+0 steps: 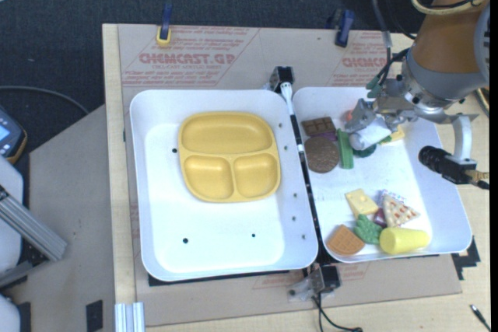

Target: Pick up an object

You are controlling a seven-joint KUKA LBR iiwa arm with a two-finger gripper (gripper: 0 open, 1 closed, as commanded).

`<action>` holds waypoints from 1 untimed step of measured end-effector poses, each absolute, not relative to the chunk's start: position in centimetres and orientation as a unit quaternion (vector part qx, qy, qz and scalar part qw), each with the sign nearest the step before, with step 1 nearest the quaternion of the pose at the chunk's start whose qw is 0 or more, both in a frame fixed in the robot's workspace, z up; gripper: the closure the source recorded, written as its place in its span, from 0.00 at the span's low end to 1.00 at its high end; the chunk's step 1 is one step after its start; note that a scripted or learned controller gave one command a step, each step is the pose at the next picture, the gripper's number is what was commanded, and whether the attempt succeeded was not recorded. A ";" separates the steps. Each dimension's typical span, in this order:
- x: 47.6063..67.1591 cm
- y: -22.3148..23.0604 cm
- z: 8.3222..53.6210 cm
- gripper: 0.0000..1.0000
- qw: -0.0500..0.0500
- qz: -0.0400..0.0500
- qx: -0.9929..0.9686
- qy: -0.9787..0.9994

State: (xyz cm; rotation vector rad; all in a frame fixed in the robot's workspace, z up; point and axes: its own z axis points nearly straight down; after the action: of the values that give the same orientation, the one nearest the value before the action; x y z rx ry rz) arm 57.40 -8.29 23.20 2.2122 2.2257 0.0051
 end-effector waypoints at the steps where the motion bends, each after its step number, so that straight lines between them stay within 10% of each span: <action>1: 57.1 -2.5 23.6 1.00 -0.001 0.001 0.705 0.709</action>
State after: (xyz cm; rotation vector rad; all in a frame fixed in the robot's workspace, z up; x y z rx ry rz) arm 57.06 -2.52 23.55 2.2157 2.2300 0.0017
